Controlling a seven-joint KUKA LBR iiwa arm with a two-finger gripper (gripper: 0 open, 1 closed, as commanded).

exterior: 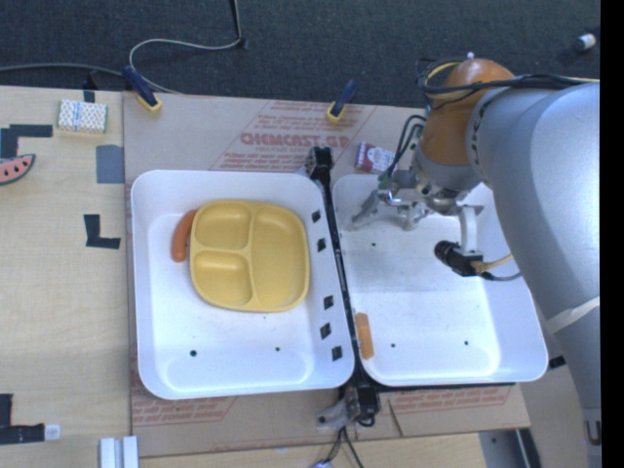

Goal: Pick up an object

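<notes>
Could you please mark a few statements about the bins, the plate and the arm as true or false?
1. The yellow divided plate lies in the left bin. True.
2. The gripper is over the left bin. False: it is over the right bin.
3. A small orange piece lies by the right bin's left wall. True.
4. The plate is round. False: it is squarish with rounded corners.

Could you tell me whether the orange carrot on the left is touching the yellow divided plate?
Touching, as far as the camera view shows: the orange carrot lies along the left rim of the yellow divided plate in the left bin, with no white floor visible between them.
</notes>
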